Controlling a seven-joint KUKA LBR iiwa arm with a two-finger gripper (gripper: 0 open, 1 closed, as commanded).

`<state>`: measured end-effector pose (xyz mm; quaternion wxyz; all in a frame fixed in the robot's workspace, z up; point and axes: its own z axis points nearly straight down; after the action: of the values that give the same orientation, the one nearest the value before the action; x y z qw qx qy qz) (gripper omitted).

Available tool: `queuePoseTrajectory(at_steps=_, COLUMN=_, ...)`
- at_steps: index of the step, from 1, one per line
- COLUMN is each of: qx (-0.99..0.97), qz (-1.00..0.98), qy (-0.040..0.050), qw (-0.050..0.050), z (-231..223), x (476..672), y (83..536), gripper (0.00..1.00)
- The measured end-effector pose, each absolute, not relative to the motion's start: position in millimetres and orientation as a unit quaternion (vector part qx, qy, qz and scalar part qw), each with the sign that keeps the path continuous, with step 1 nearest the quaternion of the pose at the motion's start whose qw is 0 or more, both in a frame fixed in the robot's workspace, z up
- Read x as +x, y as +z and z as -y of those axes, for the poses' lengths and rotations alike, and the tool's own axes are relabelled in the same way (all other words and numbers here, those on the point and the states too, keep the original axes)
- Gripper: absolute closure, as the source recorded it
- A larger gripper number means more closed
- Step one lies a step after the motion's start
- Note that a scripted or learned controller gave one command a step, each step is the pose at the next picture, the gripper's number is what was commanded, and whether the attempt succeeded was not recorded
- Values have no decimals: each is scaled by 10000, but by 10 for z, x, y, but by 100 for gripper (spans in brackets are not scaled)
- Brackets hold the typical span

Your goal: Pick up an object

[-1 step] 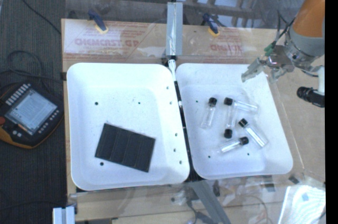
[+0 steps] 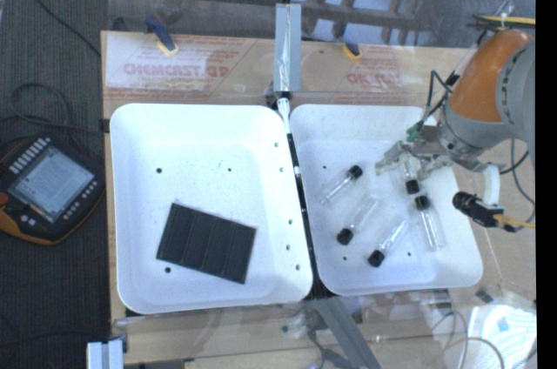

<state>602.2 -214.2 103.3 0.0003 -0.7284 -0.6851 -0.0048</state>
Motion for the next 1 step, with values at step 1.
queuePoseTrajectory(at_steps=1, qx=-7279, qz=6857, qy=-28, qw=4, z=2145, x=6014, y=1110, gripper=100)
